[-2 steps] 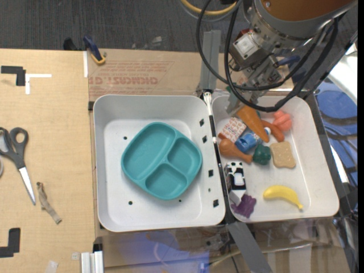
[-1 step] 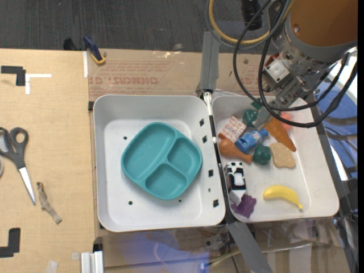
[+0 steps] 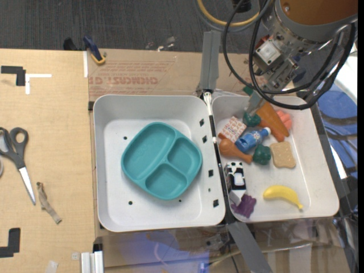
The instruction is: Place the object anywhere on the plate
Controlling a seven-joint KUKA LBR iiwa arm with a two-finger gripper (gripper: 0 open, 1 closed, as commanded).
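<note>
So from the overhead camera: my end effector [image 3: 252, 108] is hanging over the top-left corner of the right bin [image 3: 318, 203], coming down from my arm [image 3: 310, 16] at the upper right. Honestly can't tell if it's clenched or released from here, the cables and wrist hardware get in the way.

Right under and just below it there's a pile of toy stuff. A dark green piece [image 3: 251, 118] sits right at the tip, with an orange carrot [image 3: 272, 120] just to its right and something pinkish-red [image 3: 284, 119] past that. A small white box with red print [image 3: 232, 128] is just below-left of me, a blue bottle with a white cap [image 3: 251, 139] directly below, and another orange piece [image 3: 229, 148] next to that. A second green chunk [image 3: 261, 154] and a slice of toast [image 3: 282, 155] lie a bit further down. Well below me: a black-and-white thing [image 3: 236, 176], a purple bit [image 3: 245, 206] and a banana [image 3: 284, 196].

The teal plate [image 3: 162, 161] with three compartments is in the left bin [image 3: 105, 169], down and to my left. Nothing's on it.

Way off left on the counter [image 3: 45, 152] there's a pair of scissors [image 3: 18, 158].
</note>
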